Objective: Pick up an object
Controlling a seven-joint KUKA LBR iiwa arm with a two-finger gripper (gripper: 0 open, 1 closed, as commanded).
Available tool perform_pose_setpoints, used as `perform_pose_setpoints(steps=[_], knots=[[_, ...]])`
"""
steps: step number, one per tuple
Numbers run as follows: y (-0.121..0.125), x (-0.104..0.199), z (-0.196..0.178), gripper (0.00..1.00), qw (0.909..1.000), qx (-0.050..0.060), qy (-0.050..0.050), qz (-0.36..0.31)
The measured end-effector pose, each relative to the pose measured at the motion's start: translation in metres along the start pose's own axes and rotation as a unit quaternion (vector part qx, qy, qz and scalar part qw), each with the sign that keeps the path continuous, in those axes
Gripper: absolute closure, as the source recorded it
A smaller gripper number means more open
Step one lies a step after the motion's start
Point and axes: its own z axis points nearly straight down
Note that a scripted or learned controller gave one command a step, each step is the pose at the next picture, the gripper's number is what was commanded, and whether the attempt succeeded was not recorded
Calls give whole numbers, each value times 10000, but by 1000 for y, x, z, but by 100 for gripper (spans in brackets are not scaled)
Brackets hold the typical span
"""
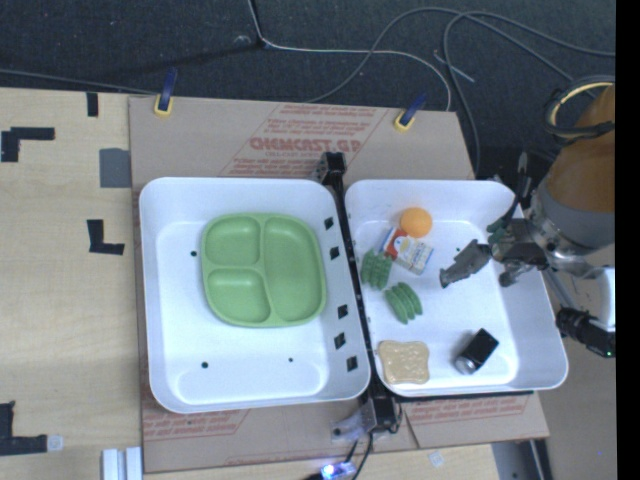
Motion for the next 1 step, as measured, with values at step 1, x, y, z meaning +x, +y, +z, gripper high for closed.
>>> perform_pose_setpoints(steps=[1], knots=[[2,0,-6,0,10000,-60,-9,-21]])
